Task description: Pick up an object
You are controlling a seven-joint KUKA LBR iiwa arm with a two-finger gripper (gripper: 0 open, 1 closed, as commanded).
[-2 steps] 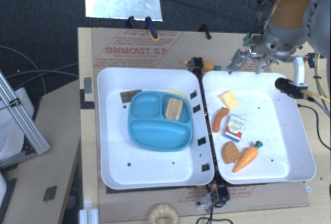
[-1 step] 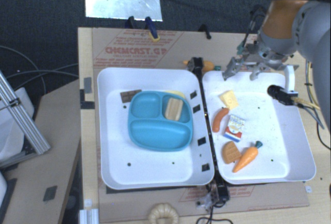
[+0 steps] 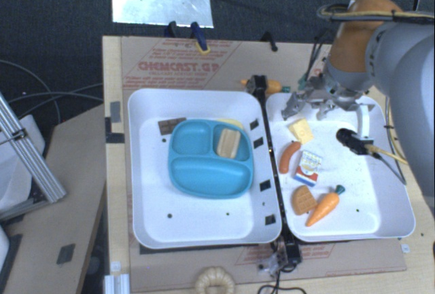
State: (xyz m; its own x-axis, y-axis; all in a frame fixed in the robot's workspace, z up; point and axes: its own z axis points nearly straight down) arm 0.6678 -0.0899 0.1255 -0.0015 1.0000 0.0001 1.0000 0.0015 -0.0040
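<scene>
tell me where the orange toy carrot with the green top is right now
The orange toy carrot with the green top lies in the right white bin, near its front edge, just right of a brown bread-like piece.

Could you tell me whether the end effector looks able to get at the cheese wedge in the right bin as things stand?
Probably yes: the end effector hovers just above the cheese wedge, with nothing covering it.

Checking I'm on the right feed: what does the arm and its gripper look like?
A thick, rounded grey arm with an orange band above the wrist, ringed by a thin cable. The gripper is dull grey metal with slim prongs.
</scene>
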